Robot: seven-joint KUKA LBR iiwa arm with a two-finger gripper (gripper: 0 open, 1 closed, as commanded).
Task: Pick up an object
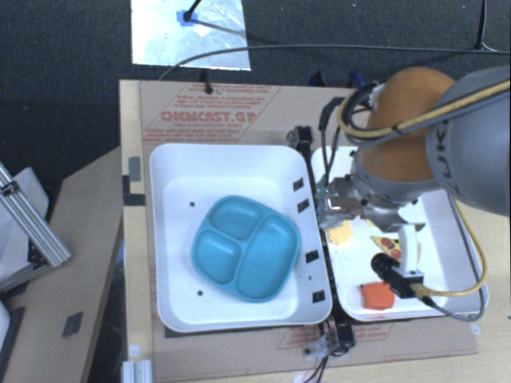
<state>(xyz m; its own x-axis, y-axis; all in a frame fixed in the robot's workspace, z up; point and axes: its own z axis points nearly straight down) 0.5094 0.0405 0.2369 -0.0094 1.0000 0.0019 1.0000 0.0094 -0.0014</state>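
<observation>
Orange block at the right bin's six o'clock looks light, stiff; I'd pinch its flat sides. I cannot tell the pincer's state.

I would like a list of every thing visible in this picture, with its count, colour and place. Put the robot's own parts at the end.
white bins: 2, white, side by side on the bench; left bin, right bin
divided plate: 1, light blue, three compartments, middle of the left bin
orange block: 1, orange-red, near front edge of the right bin
yellow piece: 1, pale yellow, left part of the right bin
small red and yellow item: 1, right bin, beside the arm; too small to identify
shiny sheet: 1, silver, on the dark floor behind the bench
arm: 1, grey with orange band, over the right bin
</observation>
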